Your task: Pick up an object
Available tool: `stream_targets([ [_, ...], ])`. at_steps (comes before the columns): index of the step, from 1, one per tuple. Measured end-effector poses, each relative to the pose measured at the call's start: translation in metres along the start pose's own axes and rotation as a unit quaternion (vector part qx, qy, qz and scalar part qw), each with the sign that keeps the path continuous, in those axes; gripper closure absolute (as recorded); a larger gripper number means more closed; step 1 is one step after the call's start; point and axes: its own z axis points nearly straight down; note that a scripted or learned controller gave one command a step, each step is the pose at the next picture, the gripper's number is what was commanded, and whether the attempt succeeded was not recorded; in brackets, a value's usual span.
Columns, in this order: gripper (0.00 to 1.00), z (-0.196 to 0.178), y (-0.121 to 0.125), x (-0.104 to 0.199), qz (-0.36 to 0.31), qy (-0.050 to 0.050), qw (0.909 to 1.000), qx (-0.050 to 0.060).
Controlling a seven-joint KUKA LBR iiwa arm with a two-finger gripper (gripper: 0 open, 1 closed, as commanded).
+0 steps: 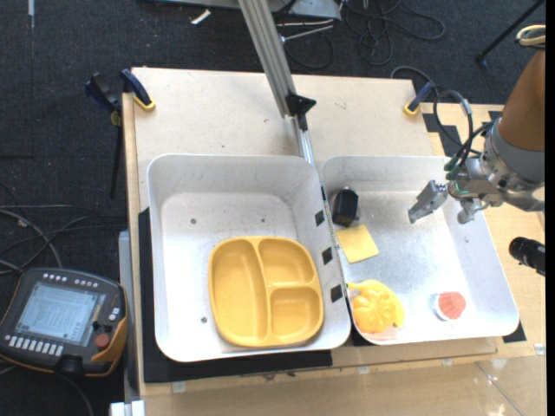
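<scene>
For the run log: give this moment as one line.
gripper: open, above right bin, holding nothing | right bin: black object, yellow slice | left bin: yellow tray

Grey arm (520, 159), orange band (525, 107)

I see bright, even light from overhead; shadows stay soft and short. The white bins (173, 189) glare slightly; focus is sharp throughout.

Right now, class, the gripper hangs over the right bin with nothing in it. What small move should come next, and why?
Probably lower the gripper and shift it a little towards the yellow square piece. The fingers look spread with nothing between them, and that flat piece lies apart from the black object, nearer than the yellow flower-shaped toy or red piece.
</scene>
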Motion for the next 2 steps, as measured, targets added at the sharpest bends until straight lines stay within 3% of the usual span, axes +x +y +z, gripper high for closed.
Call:
stream_targets([
  [1, 0.00, 0.000, 0.000, 0.000, 0.000, 0.000, 1.0000, 0.000],
  [2, 0.00, 0.057, 0.008, -0.004, 0.001, 0.000, 1.0000, 0.003],
])
